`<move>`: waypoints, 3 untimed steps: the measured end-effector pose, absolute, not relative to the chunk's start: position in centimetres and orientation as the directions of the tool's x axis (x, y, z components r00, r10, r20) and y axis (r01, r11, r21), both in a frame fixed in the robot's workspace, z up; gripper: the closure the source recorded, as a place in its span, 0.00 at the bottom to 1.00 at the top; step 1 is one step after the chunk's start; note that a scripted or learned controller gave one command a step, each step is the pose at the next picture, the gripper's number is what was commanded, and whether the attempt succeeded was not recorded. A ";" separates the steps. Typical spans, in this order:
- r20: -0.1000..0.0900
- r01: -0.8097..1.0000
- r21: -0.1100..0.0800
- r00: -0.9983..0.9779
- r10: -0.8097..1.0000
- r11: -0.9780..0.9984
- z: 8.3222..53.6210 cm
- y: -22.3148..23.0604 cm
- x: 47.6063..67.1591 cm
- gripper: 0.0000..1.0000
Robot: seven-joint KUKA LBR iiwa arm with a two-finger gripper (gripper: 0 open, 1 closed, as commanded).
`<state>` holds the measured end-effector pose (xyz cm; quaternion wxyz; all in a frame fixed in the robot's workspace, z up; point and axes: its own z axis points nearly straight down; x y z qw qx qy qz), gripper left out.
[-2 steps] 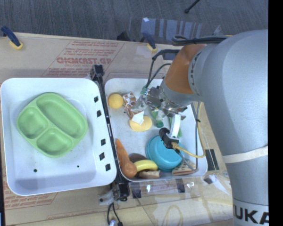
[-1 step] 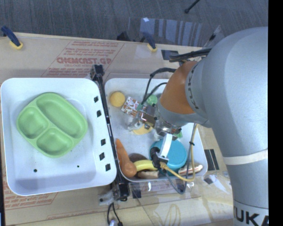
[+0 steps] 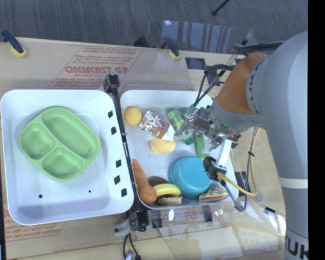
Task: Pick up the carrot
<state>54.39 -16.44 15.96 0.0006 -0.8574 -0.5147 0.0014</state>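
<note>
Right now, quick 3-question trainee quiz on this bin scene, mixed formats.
1. True or false: the carrot lies in the same bin as the green divided plate.
2. What touches the carrot's lower end? A) banana B) yellow ball C) blue bowl
3. Fill in: the gripper hovers over the ____ bin.

Key:
1. False; the carrot lies along the right bin's left wall, the plate sits in the left bin.
2. A
3. right
</note>
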 end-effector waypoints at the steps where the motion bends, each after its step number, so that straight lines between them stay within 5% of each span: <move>1: 0.004 0.850 0.042 0.525 0.851 -0.525 11.7 -12.1 53.6 0.00; 2: 0.018 0.786 0.019 0.618 0.786 -0.618 12.0 -9.2 48.6 0.00; 3: 0.002 0.734 -0.005 0.680 0.734 -0.680 9.4 -9.1 55.2 0.00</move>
